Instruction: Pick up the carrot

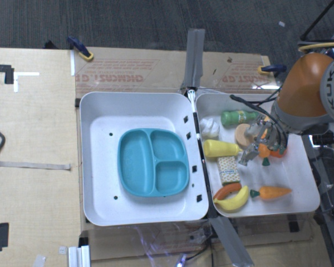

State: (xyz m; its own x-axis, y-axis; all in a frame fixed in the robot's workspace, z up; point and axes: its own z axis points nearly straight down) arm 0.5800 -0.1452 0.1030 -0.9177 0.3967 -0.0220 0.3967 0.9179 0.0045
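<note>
Beside carrot (274, 192): banana (234, 199), cracker (229, 169)

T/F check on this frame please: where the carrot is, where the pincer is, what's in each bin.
1. The carrot lies in the right bin, near its front edge. True.
2. The pincer is directly over the carrot. False: it is farther back in the bin, above a small orange item, apart from the carrot.
3. The blue divided plate sits in the left bin. True.
4. The banana rests on the blue plate. False: it lies in the right bin, left of the carrot.
5. A green bottle lies at the back of the right bin. True.
</note>
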